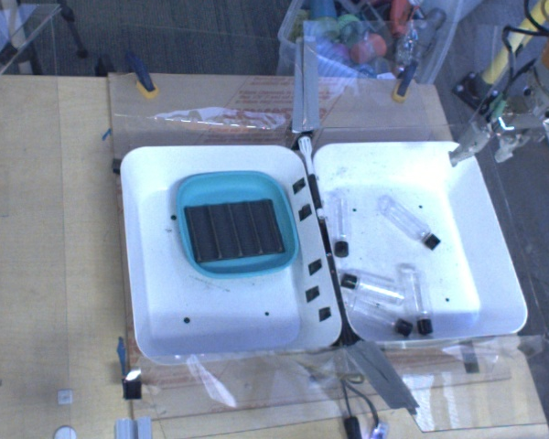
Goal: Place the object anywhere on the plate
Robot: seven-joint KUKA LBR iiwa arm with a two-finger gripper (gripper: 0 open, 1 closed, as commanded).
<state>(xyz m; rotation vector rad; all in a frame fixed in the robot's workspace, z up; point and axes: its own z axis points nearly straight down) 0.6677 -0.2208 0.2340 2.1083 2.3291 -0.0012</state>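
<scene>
A teal plate (pixel 233 187) with a dark ribbed slab (pixel 233 230) on it lies in the left bin (pixel 151 291). Several clear vials with black caps lie scattered in the right bin (pixel 494 273): one (pixel 335 216) near the divider, one (pixel 404 218) in the middle, others (pixel 377 288) toward the front. My gripper (pixel 481 146) hangs over the right bin's far right corner, above the rim and well apart from the vials. I see nothing in it.
A clear tub of colourful toys (pixel 371 12) stands behind the bins. A metal divider strip (pixel 304 108) runs between the bins, with black tabs (pixel 313 265) along it. Cables and fittings (pixel 508 53) crowd the far right.
</scene>
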